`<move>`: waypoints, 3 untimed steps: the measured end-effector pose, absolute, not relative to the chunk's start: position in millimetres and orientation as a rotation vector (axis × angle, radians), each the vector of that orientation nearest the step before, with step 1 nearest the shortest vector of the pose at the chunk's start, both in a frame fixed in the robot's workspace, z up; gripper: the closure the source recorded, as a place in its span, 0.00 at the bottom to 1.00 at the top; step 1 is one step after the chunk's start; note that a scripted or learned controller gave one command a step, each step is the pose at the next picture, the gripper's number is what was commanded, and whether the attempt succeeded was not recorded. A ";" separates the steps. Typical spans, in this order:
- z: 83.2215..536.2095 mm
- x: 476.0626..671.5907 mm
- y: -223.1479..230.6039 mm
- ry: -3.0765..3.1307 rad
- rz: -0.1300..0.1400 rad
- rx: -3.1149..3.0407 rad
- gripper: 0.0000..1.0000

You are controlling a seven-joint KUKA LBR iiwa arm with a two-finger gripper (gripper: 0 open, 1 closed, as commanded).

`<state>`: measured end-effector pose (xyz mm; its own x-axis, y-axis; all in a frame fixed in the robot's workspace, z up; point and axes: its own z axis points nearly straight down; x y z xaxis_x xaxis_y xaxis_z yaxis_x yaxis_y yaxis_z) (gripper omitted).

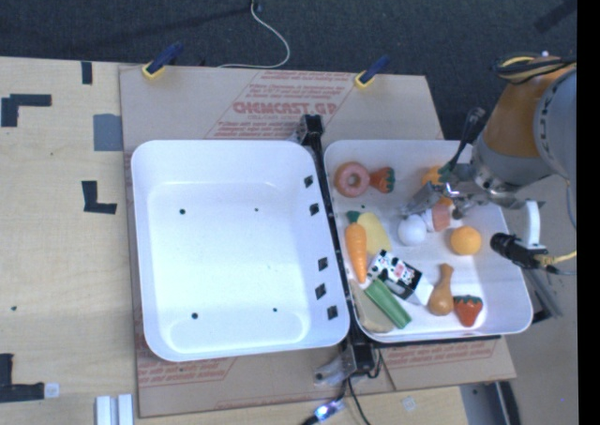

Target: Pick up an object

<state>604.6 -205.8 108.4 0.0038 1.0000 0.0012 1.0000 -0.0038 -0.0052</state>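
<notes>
The gripper (433, 200) is hanging low in the right bin (517, 325), just above a pink piece (441, 218) beside the white ball (411, 230); whether its fingers are open or closed, I cannot tell. It is probably best descending straight, avoiding the orange fruit (465, 241).

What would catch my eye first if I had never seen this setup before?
Probably the heap of bright toy food in the right white bin: a pink doughnut, an orange carrot, a round orange fruit. Next, the grey arm with its orange band reaching in from the right, its gripper low over that heap. The left white bin is bare by contrast.
</notes>
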 end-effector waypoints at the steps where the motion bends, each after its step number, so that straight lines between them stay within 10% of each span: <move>1: 82.4 628.8 -166.6 -2.224 0.003 -2.216 0.00; 3: 84.9 661.1 -114.6 -2.204 0.058 -2.224 0.00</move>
<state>661.1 -114.6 84.9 0.0090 0.9998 -0.0194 0.9994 -0.0097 -0.0332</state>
